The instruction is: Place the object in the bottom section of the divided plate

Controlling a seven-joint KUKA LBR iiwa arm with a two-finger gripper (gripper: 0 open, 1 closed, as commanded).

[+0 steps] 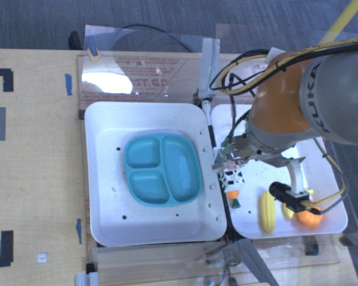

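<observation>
A blue divided plate point(163, 168) lies in the left white bin point(101, 219), with nothing in its three sections. My gripper point(229, 161) hangs low over the left edge of the right bin point(331, 225), just right of the wall between the bins. Directly below it sits a small white object with black spots point(231, 175). A small orange piece point(232, 192) and a green bit point(235, 203) lie just beyond that; whether the gripper touches any of them is unclear. A yellow corn cob point(267, 211) and an orange fruit point(310, 218) lie at the right bin's front.
The grey arm with its orange band point(280, 109) covers much of the right bin. A clear plastic sheet point(143, 76) lies behind the left bin. The wooden bench point(36, 177) stretches to the left.
</observation>
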